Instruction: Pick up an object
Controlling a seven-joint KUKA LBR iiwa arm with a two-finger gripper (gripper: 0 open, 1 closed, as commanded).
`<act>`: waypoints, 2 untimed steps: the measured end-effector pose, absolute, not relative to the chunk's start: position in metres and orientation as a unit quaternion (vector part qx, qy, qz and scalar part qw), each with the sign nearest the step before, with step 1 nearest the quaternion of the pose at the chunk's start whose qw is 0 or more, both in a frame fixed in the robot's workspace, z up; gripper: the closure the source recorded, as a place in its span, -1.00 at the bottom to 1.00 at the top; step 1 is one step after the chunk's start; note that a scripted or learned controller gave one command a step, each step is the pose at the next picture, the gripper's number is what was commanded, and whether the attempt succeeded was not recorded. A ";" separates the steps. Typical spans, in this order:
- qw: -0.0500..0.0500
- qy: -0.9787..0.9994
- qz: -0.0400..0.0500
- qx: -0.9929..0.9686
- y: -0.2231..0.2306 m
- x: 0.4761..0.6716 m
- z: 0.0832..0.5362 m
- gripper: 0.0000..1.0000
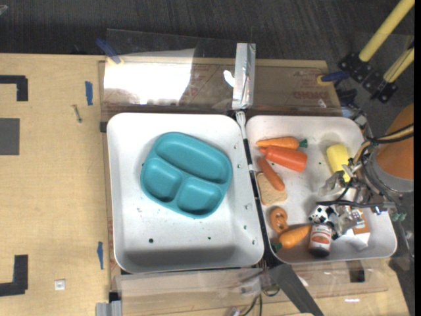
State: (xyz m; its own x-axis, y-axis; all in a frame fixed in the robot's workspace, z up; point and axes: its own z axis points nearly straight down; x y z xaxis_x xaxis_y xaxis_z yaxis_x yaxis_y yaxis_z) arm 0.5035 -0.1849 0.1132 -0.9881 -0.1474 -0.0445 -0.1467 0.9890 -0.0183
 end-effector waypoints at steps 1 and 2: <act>0.011 0.999 -0.003 -0.035 -0.224 0.593 0.127 -1.00; 0.025 0.999 -0.012 0.040 -0.190 0.570 0.112 -1.00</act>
State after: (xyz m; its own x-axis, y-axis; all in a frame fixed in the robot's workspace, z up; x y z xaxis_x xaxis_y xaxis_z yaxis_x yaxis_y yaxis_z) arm 0.5704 -0.1904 0.1115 -0.9956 0.0786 -0.0509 0.0797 0.9966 -0.0213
